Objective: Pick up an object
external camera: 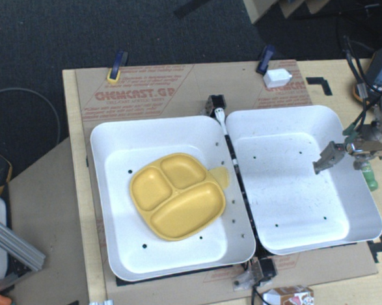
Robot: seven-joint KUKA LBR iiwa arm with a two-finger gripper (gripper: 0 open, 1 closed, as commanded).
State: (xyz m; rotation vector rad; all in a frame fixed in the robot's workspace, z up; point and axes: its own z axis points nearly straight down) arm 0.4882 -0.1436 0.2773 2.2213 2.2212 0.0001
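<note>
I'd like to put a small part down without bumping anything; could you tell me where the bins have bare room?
The right bin floor is bare from the centre divider across to the gripper at its right side. In the left bin, the yellow divided plate fills the middle, leaving bare strips along the walls; the widest is at the front left corner.

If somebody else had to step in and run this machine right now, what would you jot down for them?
Gripper: over the right part of the right bin, nothing between its fingers; open or shut is not clear from this angle.
Object: one yellow divided plate lies flat in the left bin, tilted askew, with a tab at its right side near the divider between the bins.
Done: nothing picked up yet.
Left: bring the arm across to the left bin, grip the plate, probably at its rim, and lift it.
</note>
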